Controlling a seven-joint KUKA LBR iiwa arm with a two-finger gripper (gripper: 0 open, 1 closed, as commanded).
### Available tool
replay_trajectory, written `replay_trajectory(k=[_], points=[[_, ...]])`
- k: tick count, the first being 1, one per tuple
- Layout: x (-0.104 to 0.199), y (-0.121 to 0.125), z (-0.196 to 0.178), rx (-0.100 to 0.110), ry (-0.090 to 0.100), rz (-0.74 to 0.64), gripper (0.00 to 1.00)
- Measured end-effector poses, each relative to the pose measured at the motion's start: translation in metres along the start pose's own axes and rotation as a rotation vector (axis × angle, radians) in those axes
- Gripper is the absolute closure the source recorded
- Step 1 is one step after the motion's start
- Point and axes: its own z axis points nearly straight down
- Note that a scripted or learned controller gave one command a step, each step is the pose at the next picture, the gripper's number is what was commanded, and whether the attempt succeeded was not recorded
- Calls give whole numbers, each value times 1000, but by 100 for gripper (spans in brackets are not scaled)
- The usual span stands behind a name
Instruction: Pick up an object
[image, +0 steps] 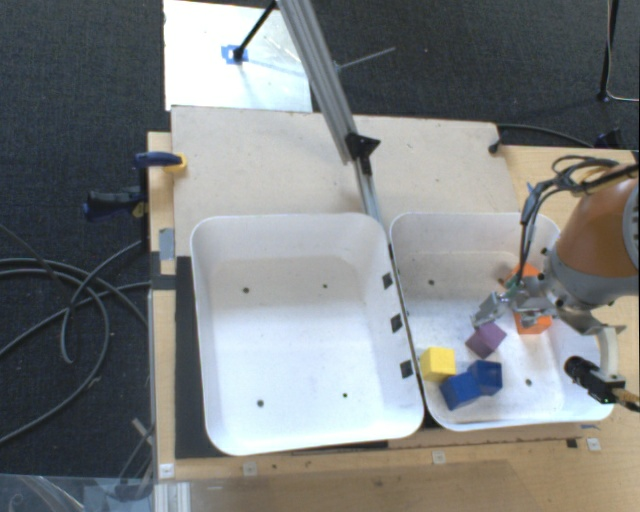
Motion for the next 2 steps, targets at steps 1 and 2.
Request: replay_trajectory(k=[1,2], points=[[83,-25,28,6,6,-10,0],[78,-24,16,0,1,-5,100]])
